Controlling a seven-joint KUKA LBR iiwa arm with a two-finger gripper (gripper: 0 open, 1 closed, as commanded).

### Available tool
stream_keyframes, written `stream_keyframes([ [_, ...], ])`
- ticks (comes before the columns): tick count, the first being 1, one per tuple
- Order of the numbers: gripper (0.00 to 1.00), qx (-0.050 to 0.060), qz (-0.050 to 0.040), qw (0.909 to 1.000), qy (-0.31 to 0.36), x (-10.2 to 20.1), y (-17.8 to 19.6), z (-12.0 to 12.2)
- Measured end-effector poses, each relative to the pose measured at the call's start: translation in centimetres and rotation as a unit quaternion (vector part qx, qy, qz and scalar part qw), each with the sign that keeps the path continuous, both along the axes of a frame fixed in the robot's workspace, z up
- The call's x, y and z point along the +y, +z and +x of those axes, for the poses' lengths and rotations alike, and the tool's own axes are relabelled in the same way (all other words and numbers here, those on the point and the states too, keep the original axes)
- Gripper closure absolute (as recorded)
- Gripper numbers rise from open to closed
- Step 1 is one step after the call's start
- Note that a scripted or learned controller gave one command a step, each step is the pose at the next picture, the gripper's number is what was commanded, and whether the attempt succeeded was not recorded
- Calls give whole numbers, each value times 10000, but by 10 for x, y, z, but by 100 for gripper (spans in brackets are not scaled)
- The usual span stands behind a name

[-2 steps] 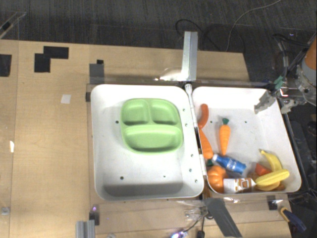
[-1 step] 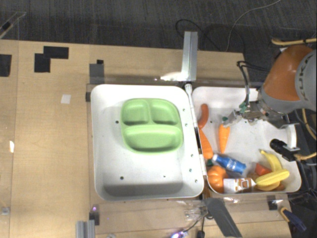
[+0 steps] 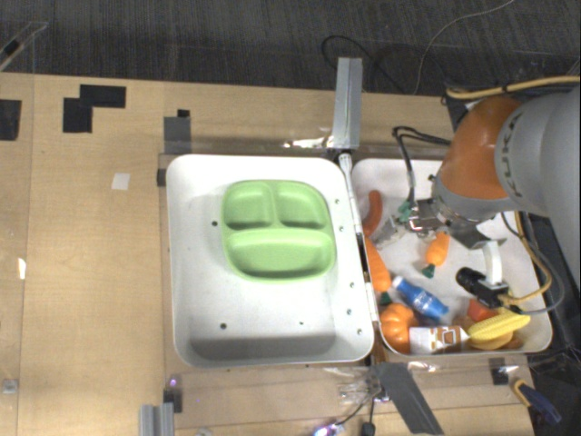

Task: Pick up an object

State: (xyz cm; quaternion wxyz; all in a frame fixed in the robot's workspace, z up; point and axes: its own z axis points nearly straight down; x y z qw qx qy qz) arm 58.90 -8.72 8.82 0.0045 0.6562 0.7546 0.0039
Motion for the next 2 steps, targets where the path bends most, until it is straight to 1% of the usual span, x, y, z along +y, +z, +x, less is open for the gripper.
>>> stream_keyframes([
  [1,0,19,12,9989,-475,-14,-1,31],
  [2,0,0,-7,10000,79,-57,0,-23],
])
